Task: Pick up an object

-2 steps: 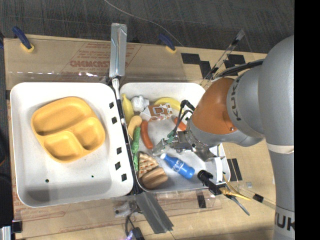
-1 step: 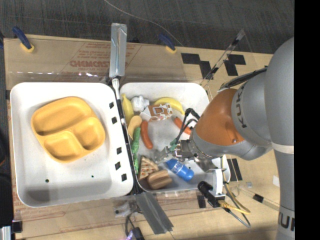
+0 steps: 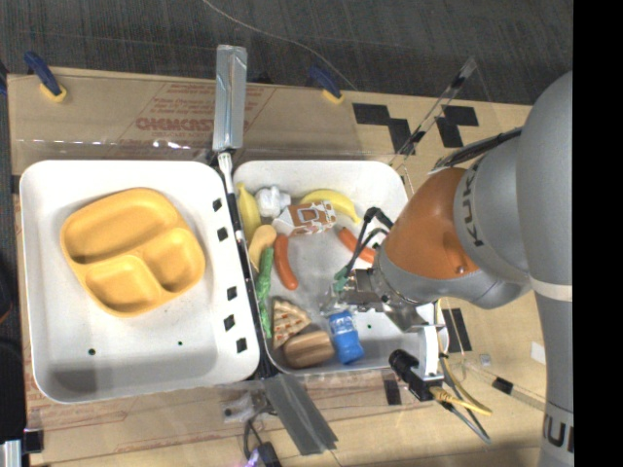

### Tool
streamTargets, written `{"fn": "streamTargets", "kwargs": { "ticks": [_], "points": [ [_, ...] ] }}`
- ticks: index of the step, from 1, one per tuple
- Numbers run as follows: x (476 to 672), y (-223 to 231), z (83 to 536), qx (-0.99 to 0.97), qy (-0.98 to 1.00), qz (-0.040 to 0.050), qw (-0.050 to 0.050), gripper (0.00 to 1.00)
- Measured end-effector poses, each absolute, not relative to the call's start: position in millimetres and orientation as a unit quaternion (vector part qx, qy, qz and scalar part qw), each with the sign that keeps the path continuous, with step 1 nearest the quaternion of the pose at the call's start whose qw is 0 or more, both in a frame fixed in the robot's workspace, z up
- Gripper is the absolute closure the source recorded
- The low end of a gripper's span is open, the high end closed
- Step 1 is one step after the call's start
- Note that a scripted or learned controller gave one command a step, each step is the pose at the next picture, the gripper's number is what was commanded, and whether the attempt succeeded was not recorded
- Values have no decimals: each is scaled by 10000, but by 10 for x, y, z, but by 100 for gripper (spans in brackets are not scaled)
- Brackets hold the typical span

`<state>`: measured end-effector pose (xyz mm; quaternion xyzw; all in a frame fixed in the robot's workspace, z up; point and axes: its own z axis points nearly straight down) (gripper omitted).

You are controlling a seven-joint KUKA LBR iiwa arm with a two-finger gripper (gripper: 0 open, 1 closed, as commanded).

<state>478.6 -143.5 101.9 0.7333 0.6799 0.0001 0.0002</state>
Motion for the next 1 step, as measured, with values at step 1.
{"fn": "streamTargets", "kwargs": {
  "ticks": [1],
  "points": [
    [4958, -468, 2087, 7090, 7052, 25, 2, 100]
  ]
}}
